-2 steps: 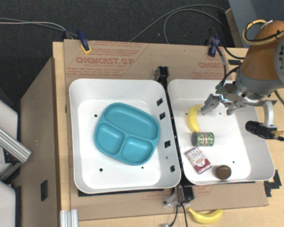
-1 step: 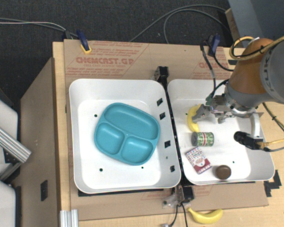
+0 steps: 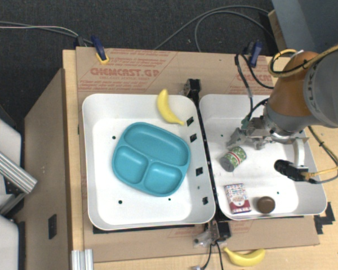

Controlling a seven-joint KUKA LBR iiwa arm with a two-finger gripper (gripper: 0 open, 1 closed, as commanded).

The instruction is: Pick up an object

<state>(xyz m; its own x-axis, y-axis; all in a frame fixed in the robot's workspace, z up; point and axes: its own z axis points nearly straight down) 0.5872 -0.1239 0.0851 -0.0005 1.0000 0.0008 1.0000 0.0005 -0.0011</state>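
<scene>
End effector: mine hangs low in the right bin, just above and beside the can. I cannot tell from this slant whether it is released or clenched. I see nothing held in it.

Can: the can lies on its side on the bin floor, a little tilted, right below my end effector. I judge it to be my target, because it is the nearest thing and has bare floor around it.

Approach: my wrist comes in from the right and bends down over the bin, probably so I can drop onto the can from above without dragging across the rim.

Box: a small red and white box lies flat near the front wall, apart from the can. It sits low and close to the wall, so I judge it harder to pinch.

Brown thing: a round brown thing rests just beside the box. I cannot tell what it is.

Left bin: the left bin holds a blue plate in its middle and a banana by the far wall, both well apart from me.

Bench: a second banana lies on the bench edge outside the bins.

Risk: a can on its side may roll away if I close across its curve off-centre.
</scene>
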